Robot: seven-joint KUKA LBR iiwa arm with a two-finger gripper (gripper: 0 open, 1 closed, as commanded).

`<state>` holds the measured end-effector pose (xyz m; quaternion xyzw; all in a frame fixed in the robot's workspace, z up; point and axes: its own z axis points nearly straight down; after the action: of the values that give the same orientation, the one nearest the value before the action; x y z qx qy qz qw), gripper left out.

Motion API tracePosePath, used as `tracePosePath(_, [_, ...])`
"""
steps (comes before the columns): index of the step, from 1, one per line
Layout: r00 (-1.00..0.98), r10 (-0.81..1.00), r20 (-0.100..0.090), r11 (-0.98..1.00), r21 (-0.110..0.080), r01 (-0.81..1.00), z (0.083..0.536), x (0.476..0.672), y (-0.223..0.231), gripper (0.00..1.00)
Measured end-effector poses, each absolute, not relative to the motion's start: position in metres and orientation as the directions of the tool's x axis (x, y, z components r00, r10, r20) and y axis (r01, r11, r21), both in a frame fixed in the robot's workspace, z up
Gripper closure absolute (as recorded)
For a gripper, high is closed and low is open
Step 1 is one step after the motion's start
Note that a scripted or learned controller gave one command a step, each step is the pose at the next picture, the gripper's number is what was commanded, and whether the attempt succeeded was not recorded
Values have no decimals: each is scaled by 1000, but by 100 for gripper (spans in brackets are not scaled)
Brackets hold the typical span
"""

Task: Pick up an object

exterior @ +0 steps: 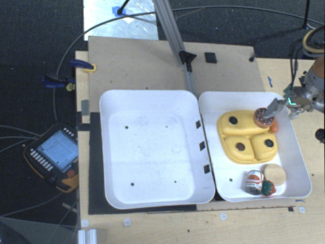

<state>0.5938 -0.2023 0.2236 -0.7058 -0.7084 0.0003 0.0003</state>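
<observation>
The right bin [299,156] holds a yellow three-compartment plate [242,136]. A brown, sprinkled doughnut [262,117] rests on the plate's far right corner, with a small orange piece [274,127] beside it. Near the bin's front lie a small can [253,181], a round beige biscuit [274,173] and a strawberry [268,188]. My gripper [272,109] reaches in over the bin's right rim, its tip right at the doughnut's upper right edge. The arm's wrist [310,93] hangs just outside the bin.
The left bin [109,151] stands beside the right one, joined by black clips [202,145]. A slanted metal pole [170,24] crosses above the bench's back edge. A teach pendant [53,154] and cables lie on the floor to the left.
</observation>
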Motion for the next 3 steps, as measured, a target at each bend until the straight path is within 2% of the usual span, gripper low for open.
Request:
tracePosePath(1, [-5,1000,-1,5,2,1000,225,595,-202,0])
tracePosePath(2, [-7,1000,0,7,-1,1000,169,597,-193,0])
tracePosePath(3, [-6,1000,-3,6,10,1000,129,597,-191,0])
